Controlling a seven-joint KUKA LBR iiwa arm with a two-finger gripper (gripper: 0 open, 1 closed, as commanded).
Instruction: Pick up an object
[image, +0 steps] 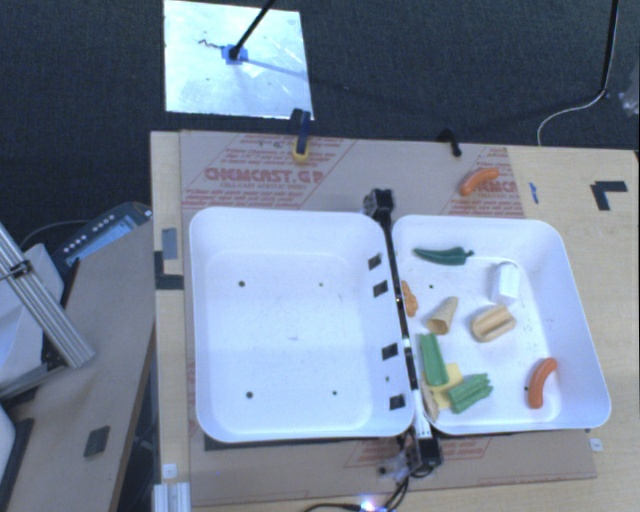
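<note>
Smooth, shallow white plastic left bin (290, 330), rounded corners. Beside it, matching right bin (572, 300) with toy foods: small orange piece (408, 297) at 9 o'clock by the divider; glossy curved green chili pepper (443, 256) at 11; tan cone (443, 314) near centre; flat green strips (432, 358) and ridged green bundle (469, 392) at 7; white cylinder (506, 281) at 1; tan loaf-like block (493, 323) at centre; curved orange sausage (541, 382) at 5. Cannot tell the gripper's state.
</note>
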